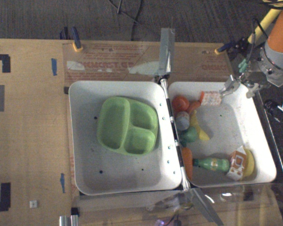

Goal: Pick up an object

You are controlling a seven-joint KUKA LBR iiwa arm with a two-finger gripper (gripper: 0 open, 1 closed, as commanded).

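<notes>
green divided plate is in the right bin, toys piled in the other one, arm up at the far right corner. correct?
Not quite. The camera view shows the green divided plate in the left bin; the toys, among them a green bottle, lie in the right bin. The rest holds: the arm is at the far right corner, its gripper over that bin's rim.

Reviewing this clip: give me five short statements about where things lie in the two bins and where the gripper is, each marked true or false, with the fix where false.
1. The green divided plate lies in the left bin. True.
2. The green bottle stands upright. False: it lies on its side near the front of the right bin.
3. The gripper is over the left bin. False: it is at the right bin's back right corner.
4. A small carton lies near the right bin's back edge. True.
5. The gripper holds the bottle. False: they are far apart.
</notes>
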